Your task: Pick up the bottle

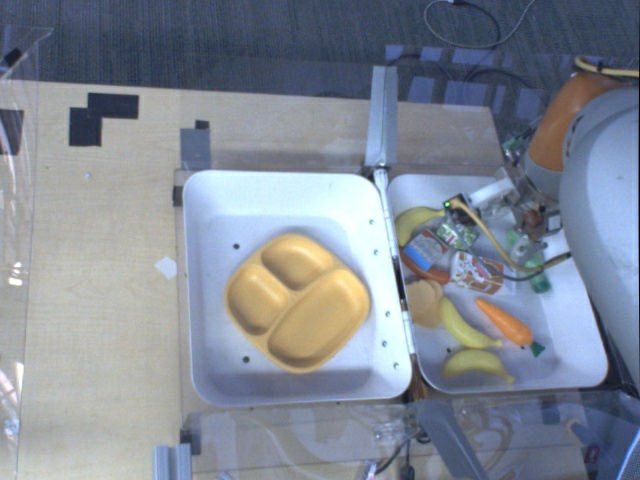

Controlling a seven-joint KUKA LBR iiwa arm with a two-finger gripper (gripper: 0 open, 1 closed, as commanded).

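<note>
What looks like the bottle [436, 246], small with a dark, colourful label and a blue patch at its lower left end, lies on its side in the upper left part of the right bin [580, 363]. My gripper [522, 226] hangs over the upper right part of that bin, to the right of the bottle and apart from it, at the end of the grey arm with the orange band [555, 118]. Cables and wrist parts hide its tips. I see nothing held in it.
A white and red pouch [478, 271], a carrot [503, 321], two bananas [463, 326] [476, 364], a yellow-green fruit [412, 222] and a brownish piece [427, 303] crowd the right bin. A yellow divided plate [297, 299] lies in the left bin [215, 218].
</note>
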